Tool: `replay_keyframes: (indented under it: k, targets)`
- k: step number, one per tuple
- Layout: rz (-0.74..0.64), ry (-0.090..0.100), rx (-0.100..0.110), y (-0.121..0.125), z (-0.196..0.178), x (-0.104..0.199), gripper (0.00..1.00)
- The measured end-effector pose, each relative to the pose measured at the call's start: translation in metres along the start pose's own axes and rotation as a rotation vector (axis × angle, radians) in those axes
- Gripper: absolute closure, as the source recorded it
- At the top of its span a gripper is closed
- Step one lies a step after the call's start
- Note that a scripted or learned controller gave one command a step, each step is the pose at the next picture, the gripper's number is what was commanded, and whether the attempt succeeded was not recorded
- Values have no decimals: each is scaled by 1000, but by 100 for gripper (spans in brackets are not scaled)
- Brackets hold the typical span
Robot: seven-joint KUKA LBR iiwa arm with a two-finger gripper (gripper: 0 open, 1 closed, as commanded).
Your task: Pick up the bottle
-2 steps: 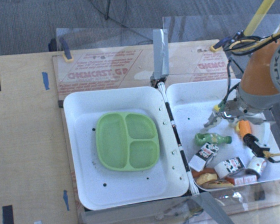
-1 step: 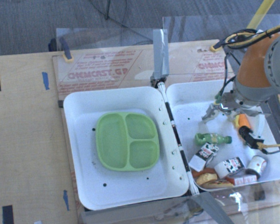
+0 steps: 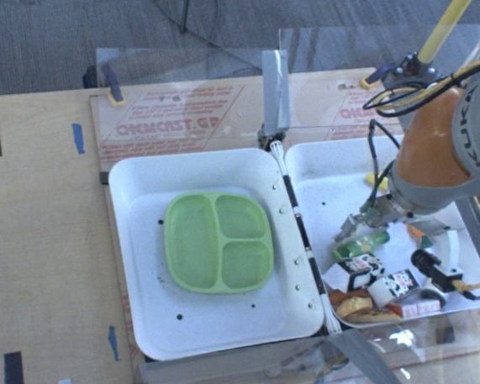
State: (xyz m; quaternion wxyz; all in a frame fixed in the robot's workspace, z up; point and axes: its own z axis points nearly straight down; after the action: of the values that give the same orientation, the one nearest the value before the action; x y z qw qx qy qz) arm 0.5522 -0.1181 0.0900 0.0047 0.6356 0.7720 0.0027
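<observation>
Hovering low in the right bin point(image 3: 322, 164), the tool point(image 3: 366, 222) meets the green bottle point(image 3: 361, 243); its grip cannot be told. Bottle lies roughly left-right.

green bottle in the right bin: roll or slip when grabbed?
The green bottle lies on its side, so it may roll if nudged. It looks like smooth plastic, probably slippery and light. Clutter touches it, so neighbours could shift.

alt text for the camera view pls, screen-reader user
The gripper is down in the right bin, at a green bottle lying among a clutter of small items. The left bin holds a green divided plate.
</observation>
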Motion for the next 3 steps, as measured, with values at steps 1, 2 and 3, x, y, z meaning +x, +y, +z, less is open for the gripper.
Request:
replay_keyframes:
  k: [1,2,3]
  targets:
    - [3,-7,-7,2,-11,-3,100]
    - [3,-7,-7,2,-11,-3,0]
    - [168,-2,-6,-64,-1,7,0]
